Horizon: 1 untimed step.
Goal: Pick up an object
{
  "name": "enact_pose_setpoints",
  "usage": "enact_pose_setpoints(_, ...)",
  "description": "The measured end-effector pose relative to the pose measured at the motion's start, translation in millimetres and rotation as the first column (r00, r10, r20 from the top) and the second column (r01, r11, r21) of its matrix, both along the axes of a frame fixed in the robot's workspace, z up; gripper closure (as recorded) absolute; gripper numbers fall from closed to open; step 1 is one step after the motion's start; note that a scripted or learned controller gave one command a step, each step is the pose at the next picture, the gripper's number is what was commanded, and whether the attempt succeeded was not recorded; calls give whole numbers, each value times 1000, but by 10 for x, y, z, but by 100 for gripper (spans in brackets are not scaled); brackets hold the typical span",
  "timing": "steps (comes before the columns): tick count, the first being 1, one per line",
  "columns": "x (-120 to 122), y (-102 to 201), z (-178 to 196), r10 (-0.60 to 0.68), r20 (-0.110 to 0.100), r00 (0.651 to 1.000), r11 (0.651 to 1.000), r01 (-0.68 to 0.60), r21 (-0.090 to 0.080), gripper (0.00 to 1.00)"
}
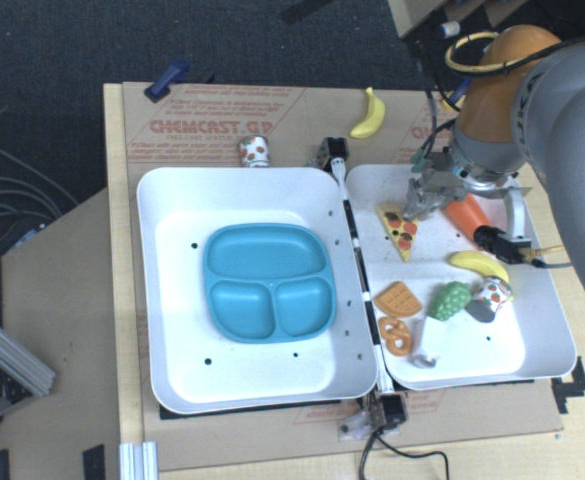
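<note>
Camera view: one frame, looking down at a slant on both bins.
Jaws: the gripper (pixel 422 190) hangs low over the far part of the right bin (pixel 542 343), near its far-left corner; whether it stands open or closed cannot be told, and nothing is visibly held.
Step in hand: approach or descent, by my judgement; no object is lifted off the bin floor.
Nearest candidate: the pizza slice (pixel 401 231), lying flat just beside and below the gripper, toward the bin's left wall.
Second candidate: an orange carrot-like piece (pixel 464 211), just on the other side of the gripper, partly hidden by the arm (pixel 532 78).
Next move calls for: settling squarely over one piece, closing on it and lifting straight; the slice is thin and flat, so a low, exact descent looks necessary.
Count, right bin: one pizza slice, one orange piece, one banana (pixel 480 263), one green lumpy item (pixel 450 300), one small patterned cup (pixel 492 293) touching a dark item, one cracker (pixel 398 299), one pretzel (pixel 396 336), one small grey item (pixel 424 359) near the front edge.
Count, left bin (pixel 172 368): one blue divided plate (pixel 268 280), centred.
Count, tabletop (pixel 302 118) behind the bins: one second banana (pixel 369 116), one patterned cup (pixel 255 151), one blue piece (pixel 166 81) at the far-left corner.
</note>
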<state>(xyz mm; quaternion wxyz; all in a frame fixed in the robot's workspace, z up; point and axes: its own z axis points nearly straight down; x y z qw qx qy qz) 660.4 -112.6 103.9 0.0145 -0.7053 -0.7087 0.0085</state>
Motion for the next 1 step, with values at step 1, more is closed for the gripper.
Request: enact_pose_setpoints(1, -1, 2, -3, 0, -1, 1000, 1000, 0, 0, 0)
